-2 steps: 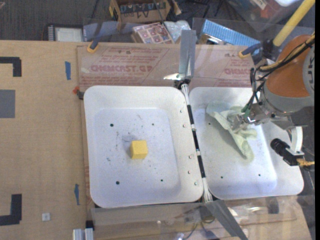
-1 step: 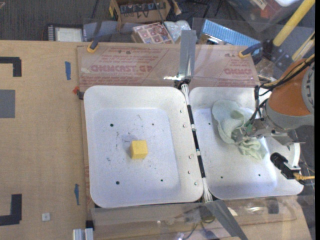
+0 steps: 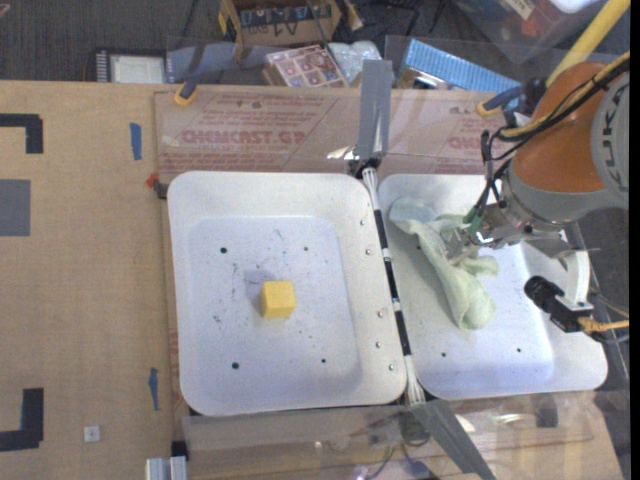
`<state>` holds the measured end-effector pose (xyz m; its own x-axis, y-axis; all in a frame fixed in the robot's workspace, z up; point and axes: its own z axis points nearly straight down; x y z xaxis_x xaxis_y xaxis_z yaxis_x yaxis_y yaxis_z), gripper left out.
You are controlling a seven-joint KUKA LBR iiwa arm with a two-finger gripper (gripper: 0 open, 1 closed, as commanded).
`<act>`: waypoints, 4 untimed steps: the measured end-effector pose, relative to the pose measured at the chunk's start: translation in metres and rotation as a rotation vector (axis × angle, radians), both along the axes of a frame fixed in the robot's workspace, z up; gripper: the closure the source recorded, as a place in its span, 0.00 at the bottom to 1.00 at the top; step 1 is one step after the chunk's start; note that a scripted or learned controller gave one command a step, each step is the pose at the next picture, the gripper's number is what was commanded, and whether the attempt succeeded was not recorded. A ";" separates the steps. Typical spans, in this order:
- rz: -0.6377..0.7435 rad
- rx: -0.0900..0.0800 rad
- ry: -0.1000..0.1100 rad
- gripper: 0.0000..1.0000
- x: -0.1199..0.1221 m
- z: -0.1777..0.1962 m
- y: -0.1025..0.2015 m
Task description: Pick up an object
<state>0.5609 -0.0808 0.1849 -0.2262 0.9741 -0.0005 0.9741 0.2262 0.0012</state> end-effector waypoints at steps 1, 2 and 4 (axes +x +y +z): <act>0.115 -0.004 -0.010 1.00 0.007 -0.087 -0.066; 0.115 -0.006 -0.014 1.00 0.008 -0.076 -0.066; 0.083 -0.001 0.000 1.00 0.106 0.004 0.019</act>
<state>0.6669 -0.0617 0.1886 -0.3062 0.9520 -0.0012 0.9520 0.3062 0.0007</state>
